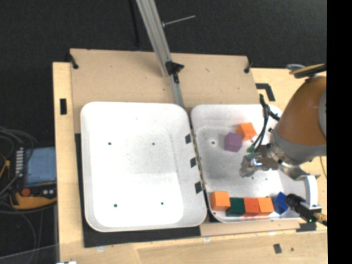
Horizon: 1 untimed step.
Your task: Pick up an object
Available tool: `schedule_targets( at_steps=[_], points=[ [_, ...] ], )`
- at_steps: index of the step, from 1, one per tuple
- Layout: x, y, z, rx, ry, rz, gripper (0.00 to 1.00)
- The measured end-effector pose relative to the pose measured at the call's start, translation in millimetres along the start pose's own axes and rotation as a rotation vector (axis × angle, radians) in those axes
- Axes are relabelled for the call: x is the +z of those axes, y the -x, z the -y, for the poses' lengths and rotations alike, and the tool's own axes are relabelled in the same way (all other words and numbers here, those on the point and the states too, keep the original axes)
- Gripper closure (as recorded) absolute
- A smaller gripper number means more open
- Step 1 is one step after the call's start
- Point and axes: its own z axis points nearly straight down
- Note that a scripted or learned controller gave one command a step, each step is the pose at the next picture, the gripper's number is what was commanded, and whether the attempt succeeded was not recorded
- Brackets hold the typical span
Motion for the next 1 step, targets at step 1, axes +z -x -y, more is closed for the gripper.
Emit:
schedule_targets(
  at_steps=[1],
  points=[
    [-61.3,0.3,-8.6,0.0,0.001,0.001,1.0]
  ],
)
